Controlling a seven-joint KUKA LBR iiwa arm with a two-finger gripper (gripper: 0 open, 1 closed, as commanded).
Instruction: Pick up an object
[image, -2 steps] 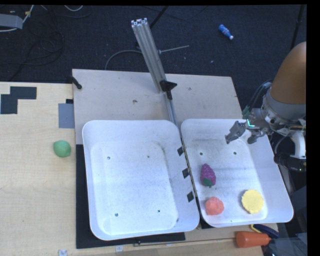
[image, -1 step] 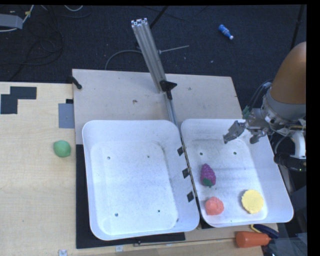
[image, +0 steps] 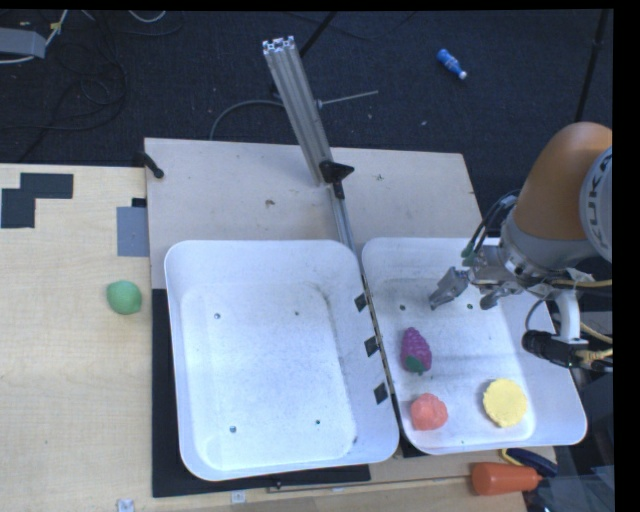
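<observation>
Bins first, operator: you're looking at the left bin (image: 262, 355) sitting beside the right bin (image: 540, 425). Reaching in from the right, the arm (image: 565, 195) is showing partial lettering, "UK", on its grey shell. Its gripper (image: 468, 293) is hovering over the right bin with fingers spread, pinching nothing. Below it, a yellow piece (image: 505, 402), purple grapes (image: 416, 351) and a pink-red piece (image: 429, 411) are lying apart on the bin floor.

The arm (image: 570, 190) is running off the right edge, its wrist is covering part of the right bin (image: 400, 262), and an orange tool (image: 505, 478) is lying half hidden below that bin.
</observation>
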